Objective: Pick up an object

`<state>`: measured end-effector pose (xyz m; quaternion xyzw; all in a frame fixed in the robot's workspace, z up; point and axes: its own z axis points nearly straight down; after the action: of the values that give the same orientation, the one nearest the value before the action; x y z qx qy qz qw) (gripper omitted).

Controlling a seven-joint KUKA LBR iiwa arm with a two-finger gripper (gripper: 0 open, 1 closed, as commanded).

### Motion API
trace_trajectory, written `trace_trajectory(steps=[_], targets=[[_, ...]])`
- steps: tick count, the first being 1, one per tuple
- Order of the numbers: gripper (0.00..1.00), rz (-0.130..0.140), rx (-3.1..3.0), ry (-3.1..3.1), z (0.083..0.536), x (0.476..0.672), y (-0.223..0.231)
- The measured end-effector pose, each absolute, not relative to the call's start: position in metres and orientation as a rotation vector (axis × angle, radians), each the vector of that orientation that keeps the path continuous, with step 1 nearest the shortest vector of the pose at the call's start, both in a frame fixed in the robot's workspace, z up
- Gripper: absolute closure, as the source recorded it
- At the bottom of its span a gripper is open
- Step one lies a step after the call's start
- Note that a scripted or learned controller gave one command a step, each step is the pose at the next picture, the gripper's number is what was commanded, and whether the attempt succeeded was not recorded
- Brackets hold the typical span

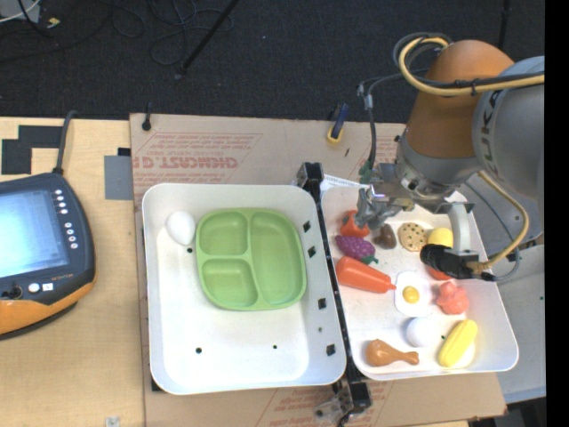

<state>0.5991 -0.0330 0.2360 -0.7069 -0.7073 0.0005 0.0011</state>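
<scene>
— The bench (71,140) is sitting in front of a dark floor with cables trailing over it, and a sheet of printed cardboard (222,154) is lying under the two white bins. What's sitting in the left bin (178,345)?

— A green divided tray (250,259) is lying in its middle, and a white egg (180,228) is resting just beside the tray's upper left corner. A handheld screen with an orange edge (36,247) is lying on the bench, well to the left.

— And the right bin (498,350)?

— That one is holding the toy food. An orange carrot (363,276) is lying next to purple grapes (355,246), a fried egg (410,294) is lying near the middle, and a drumstick (389,354), a white ball (416,331) and a yellow corn piece (457,343) are lying along the near edge. A cookie (411,235) is sitting further back.

— Where's the arm?

— It's reaching in from the right, and the gripper (373,210) is hanging low over the far left corner of that bin, just above a red piece (353,226) beside the grapes. I'm not able to tell whether it's spread or pinched, and I'm seeing nothing lifted
</scene>
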Motion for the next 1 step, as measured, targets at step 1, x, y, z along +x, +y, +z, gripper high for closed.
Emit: trace_trajectory(steps=[1], targets=[[1.0,0.003,-2.219,-2.22,0.2342,0.5998,-0.0302]])
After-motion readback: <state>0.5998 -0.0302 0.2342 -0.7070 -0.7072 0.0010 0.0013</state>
